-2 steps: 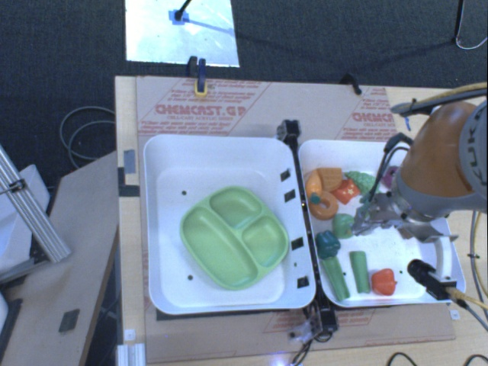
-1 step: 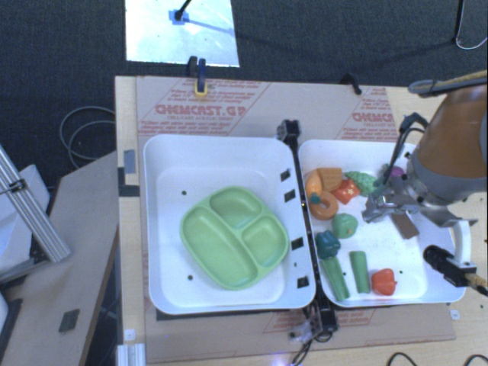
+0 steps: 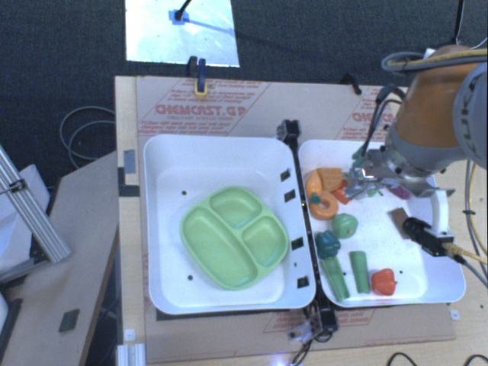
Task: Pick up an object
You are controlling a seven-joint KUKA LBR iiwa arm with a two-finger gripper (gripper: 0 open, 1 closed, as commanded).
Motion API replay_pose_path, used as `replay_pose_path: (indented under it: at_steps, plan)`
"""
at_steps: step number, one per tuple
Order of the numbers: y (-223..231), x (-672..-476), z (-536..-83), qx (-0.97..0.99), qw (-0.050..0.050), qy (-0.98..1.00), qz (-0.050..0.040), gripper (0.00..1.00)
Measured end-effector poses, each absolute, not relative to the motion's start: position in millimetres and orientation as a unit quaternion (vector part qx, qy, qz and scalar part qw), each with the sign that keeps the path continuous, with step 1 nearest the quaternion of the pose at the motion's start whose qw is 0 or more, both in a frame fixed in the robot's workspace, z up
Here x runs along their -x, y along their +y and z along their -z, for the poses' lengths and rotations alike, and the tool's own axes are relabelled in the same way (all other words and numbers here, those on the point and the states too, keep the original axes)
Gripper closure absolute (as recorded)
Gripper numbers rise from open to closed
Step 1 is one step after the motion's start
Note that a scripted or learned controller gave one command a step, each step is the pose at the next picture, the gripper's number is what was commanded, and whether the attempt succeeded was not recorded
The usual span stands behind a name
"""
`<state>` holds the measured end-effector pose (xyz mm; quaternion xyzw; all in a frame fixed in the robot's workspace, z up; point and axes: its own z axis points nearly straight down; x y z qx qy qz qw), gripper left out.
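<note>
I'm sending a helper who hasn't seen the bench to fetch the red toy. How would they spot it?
Go to the right bin, then its near edge. The red toy lies there, right of an upright green stick; it is the only red-orange lump there.

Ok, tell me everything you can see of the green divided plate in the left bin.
The green divided plate is pale green, looks like smooth plastic, and is rounded with a raised rim. Ridges split it into three compartments: one long one on the camera view's left, two smaller ones to the right. It lies flat, turned at a slant, on the floor of the left bin. Nothing lies in it and nothing else touches it.
</note>
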<state>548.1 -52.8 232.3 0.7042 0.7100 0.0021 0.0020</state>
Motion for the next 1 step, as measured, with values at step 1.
replay_pose_path:
  at_steps: [1]
  plan:
    - [-14.3,-587.1,-239.8,-0.704,0.001,0.710,-0.0024,1.00]
